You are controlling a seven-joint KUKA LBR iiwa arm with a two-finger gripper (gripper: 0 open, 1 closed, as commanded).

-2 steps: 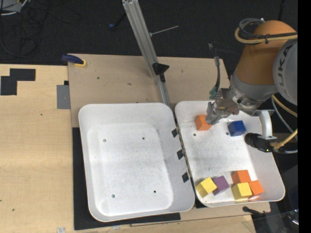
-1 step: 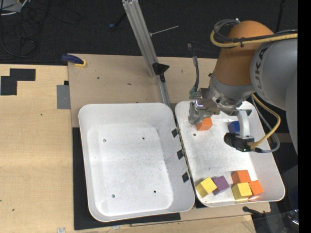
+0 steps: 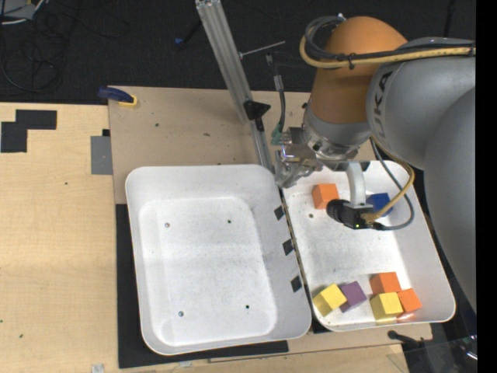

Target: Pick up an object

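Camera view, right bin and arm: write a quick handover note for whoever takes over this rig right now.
Gripper: low over the far left corner of the right bin, with no block visibly held.
Blocks: a lone orange block lies just beside the gripper. A blue block is further right, partly hidden by the arm. A near-edge cluster of yellow, purple and orange blocks sits at the bin's near end.
Done: nothing picked up yet.
Left: grasp one block and lift it. The lone orange block looks like the closest candidate.
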